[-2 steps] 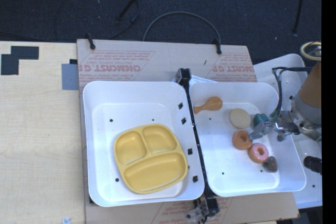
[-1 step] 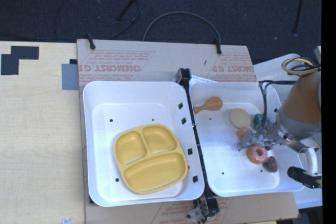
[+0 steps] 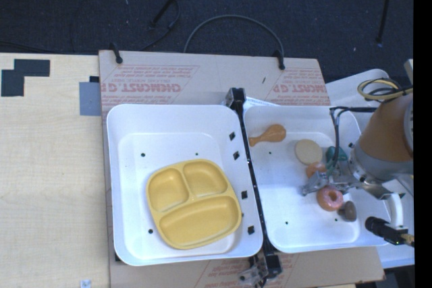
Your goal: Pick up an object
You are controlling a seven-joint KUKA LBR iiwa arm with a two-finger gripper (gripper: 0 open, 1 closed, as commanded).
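White bins sit side by side on the bench, left bin [image 3: 128, 145] and right bin [image 3: 283, 226], on a cardboard sheet [image 3: 202, 81] with red print. Left bin holds a yellow three-compartment tray [image 3: 194, 204], lying flat, tilted a bit, toward the near side. Right bin holds a tan wooden pear-shaped piece [image 3: 268, 135] near the far left part, a beige round disc [image 3: 309, 152] right of it, a pink frosted donut [image 3: 330, 198] toward the right side, and a small dark grey lump [image 3: 347, 211] just beside the donut on its near right. Something teal [image 3: 334, 156] shows right of the disc, touching or overlapping the arm hardware, can't tell what it is. Arm [image 3: 385, 135] comes in from the right, grey with the orange band. Gripper [image 3: 317, 185] is low in the right bin, just left of the donut, below the disc. Too cluttered to tell its state, cannot tell if anything is gripped. Donut looks to rest on the bin floor.
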